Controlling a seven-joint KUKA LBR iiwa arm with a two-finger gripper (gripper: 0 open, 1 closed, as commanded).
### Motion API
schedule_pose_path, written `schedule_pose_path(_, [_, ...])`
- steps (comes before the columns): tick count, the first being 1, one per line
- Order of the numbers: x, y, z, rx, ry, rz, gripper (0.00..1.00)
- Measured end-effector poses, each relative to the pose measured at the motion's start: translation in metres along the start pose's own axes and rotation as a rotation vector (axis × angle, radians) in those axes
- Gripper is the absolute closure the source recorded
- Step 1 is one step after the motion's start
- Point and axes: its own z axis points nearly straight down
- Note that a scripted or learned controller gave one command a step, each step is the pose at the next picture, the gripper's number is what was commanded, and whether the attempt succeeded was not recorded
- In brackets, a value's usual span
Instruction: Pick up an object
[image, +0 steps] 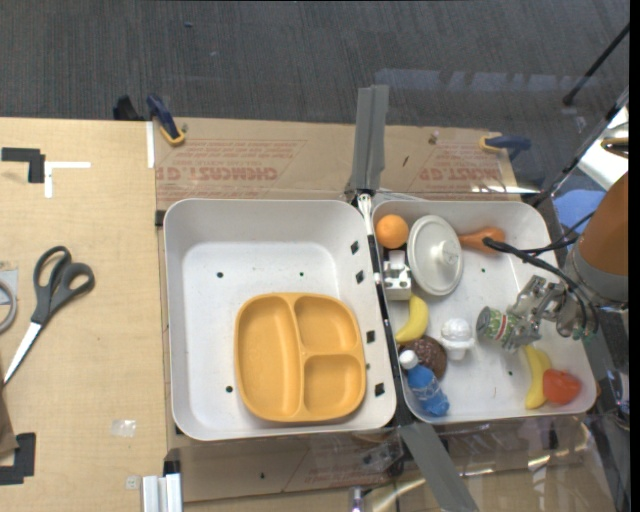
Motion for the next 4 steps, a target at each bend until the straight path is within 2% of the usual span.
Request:
schedule_pose_path(1, [0.061,0.017,0.010,0.000,0.005,0.288,1.00])
schedule_pose_path(2, [0.015,0.066,0.010,0.002,0.003,0.753,1.00])
schedule_pose_path(3, [-0.018,0.103,0.007,0.010,-0.002,1.295,1.00])
schedule_pose_path(4, [-0.035,0.176,-0.133,0.006,0.003,1.351,1.00])
